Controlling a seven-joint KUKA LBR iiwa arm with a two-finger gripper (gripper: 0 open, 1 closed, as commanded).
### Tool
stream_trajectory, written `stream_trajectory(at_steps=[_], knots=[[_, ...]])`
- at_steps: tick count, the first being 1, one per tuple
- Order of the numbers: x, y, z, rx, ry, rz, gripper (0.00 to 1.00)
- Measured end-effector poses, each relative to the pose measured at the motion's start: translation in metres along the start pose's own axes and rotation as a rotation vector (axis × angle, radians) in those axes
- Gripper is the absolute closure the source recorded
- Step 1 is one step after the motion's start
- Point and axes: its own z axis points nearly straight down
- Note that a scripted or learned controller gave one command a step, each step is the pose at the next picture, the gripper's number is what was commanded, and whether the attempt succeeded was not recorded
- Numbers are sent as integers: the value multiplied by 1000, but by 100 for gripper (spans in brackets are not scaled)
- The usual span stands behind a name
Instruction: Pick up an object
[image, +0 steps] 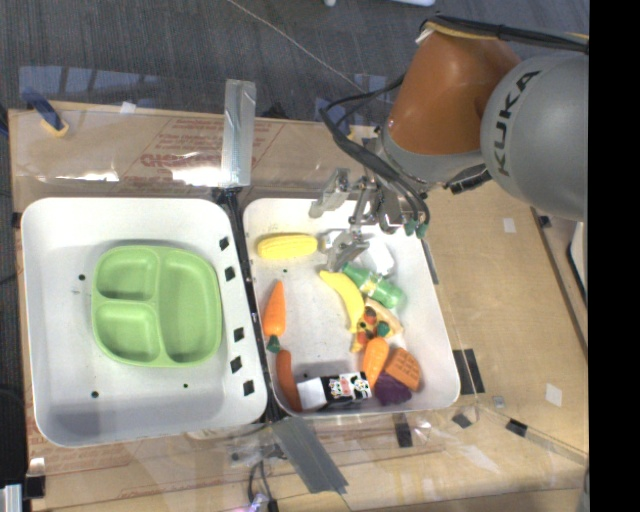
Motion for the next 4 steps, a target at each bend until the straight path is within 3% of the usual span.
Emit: stream_trajectory(at_steps=[1,2,3,4], knots=[[7,-48,113,-5,13,-53,0],[13,-73,155,-2,0,104,0],[11,-71,142,-1,-4,96,100],[11,-70,143,-1,-4,95,0]])
